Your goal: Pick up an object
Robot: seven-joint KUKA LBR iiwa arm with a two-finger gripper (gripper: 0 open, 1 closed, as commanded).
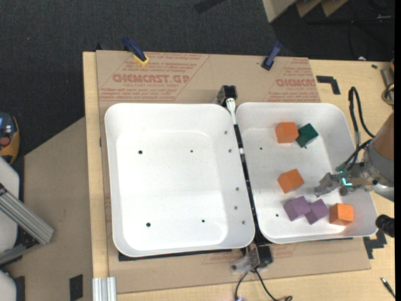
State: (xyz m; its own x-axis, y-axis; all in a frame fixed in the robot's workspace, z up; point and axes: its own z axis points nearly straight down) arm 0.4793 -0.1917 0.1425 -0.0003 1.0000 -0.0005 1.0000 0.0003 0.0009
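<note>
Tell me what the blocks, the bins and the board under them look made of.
Blocks, e.g. the orange block and purple block: probably foam or painted wood, matte, with no glare. Right bin and left bin: likely moulded plastic, smooth white with rounded corners. Board: cardboard, brown with red printed lettering.

Red block lettering is showing on the cardboard sheet (188, 74) lying beneath the two white bins (119, 168): behind the left bin it is reading roughly "CHEMCAST G.P", with smaller red lines below too blurred to read; behind the right bin, a second red imprint is running partly hidden.
</note>
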